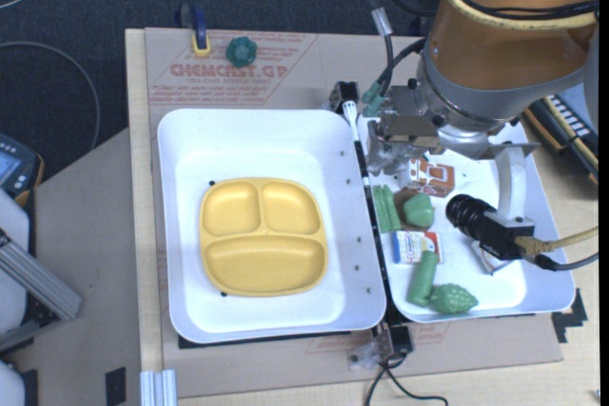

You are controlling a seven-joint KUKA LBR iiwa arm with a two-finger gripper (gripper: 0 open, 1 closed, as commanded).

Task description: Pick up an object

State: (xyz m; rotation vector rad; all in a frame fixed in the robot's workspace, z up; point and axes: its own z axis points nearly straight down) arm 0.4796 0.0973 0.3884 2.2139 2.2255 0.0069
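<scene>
The claw hangs over crowded toys in the right bin. I cannot tell its grip. It might slip between them.

Two bins sat side by side on the tabletop, the left bin holding a divided plate near its middle. The right bin held a cluster of small things: a packet toward the back, a tube toward the front, and a bumpy toy just beside the tube's near end. The arm hung over the right bin's back part, and behind the left bin a small ball lay beside a clip.
</scene>
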